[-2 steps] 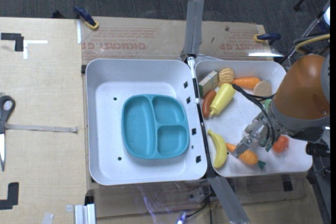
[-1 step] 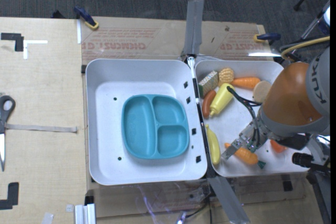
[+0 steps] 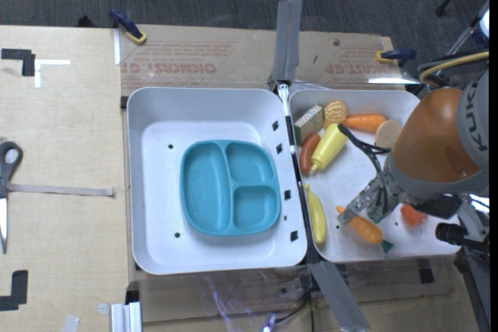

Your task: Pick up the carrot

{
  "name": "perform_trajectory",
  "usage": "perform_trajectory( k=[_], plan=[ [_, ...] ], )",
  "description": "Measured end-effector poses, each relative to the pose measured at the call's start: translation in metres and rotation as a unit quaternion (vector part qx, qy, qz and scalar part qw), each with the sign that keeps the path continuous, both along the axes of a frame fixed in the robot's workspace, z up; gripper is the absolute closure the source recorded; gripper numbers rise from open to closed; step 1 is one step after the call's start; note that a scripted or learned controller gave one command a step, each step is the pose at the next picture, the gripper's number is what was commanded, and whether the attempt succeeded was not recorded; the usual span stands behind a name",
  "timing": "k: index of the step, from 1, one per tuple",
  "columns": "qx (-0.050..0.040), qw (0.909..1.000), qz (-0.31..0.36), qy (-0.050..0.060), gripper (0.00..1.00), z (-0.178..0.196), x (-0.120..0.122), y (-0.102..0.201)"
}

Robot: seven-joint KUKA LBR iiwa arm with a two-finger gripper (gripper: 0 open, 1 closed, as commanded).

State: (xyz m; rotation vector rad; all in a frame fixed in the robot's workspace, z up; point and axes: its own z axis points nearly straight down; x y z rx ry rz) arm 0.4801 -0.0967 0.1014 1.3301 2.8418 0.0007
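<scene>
Two orange carrots lie in the right bin (image 3: 405, 245). One carrot (image 3: 366, 229), with a green end, rests near the bin's front edge. The other carrot (image 3: 364, 121) lies at the back, beside a corn cob (image 3: 335, 111). My gripper (image 3: 366, 207) hangs low over the front carrot, its tips just behind and touching or nearly touching it. The fingers stand slightly apart, and the carrot lies on the bin floor, not between them. The arm's orange band (image 3: 436, 140) hides part of the bin's right side.
The right bin also holds a yellow bottle (image 3: 328, 146), a red pepper (image 3: 310, 152), a banana (image 3: 317, 218) along the left wall, a small red item (image 3: 412, 215) and a sandwich piece (image 3: 308, 119). A teal divided plate (image 3: 231, 186) sits in the left bin (image 3: 148, 167).
</scene>
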Motion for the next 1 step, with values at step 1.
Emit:
perform_trajectory(
  k=[1],
  plan=[
    [0.0002, 0.9798, -0.2, 0.001, 1.0, 0.0901, -0.001, 0.0205]
  ],
)
